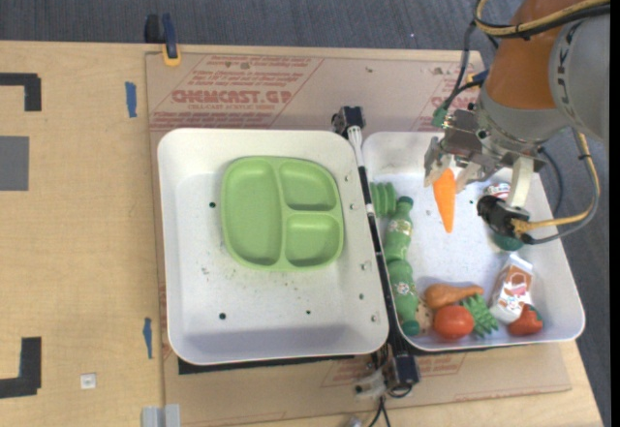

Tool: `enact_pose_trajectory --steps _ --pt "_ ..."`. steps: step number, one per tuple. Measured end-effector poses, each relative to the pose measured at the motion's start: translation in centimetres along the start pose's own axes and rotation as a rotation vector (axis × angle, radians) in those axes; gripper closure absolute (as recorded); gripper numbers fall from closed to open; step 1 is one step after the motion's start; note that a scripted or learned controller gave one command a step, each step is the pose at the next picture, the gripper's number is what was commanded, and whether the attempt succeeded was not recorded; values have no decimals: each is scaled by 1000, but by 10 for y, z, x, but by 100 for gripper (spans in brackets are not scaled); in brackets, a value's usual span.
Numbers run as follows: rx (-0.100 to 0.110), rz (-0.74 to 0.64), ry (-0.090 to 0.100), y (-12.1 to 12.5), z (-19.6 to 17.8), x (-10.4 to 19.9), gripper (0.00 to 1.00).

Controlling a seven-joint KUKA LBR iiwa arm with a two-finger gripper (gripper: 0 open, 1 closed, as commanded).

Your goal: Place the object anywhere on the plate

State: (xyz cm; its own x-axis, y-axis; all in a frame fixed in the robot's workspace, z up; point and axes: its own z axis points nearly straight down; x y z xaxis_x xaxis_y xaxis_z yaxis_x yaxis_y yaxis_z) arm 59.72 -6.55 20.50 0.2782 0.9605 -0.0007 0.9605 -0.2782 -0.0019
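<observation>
Across the bench from its nine o'clock side, black square marks (21,91) sit on the bare wood, with blue tape strips (130,98) near the edge of a brown cardboard sheet (242,86). Red print on that sheet reads something like "CHEMCAST", the letters facing away and the smaller lines too fine to read.

On the cardboard lies the left bin (184,299), white and shallow, speckled with dark crumbs. At its centre rests the plate (281,212), pale green, rounded, split into three compartments: one tall one at nine o'clock, two smaller ones at three o'clock.

At three o'clock of that bin, touching it along a black clamp, is the right bin (557,289). Along its nine o'clock wall runs a row of green toy vegetables (398,241). Toward six o'clock sit a brown piece (448,295), a red tomato (452,320) and a small carton (512,288) with a printed face I cannot read.

Over the twelve o'clock part of this bin hangs the gripper (453,168), under the arm's orange band. Its fingers are clamped on the carrot (444,198), a smooth orange cone with its broad end up between the fingers and its point aimed at six o'clock. It sits well apart from the plate, over the right bin.
</observation>
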Motion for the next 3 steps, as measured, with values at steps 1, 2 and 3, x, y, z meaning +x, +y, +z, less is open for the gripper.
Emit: enact_pose_trajectory --steps 1,2,3 --pt "-2 104 2 -26 -32 70 100" --pt "-2 104 1 -26 -32 70 0" --pt "-4 103 1 -26 -42 70 100"
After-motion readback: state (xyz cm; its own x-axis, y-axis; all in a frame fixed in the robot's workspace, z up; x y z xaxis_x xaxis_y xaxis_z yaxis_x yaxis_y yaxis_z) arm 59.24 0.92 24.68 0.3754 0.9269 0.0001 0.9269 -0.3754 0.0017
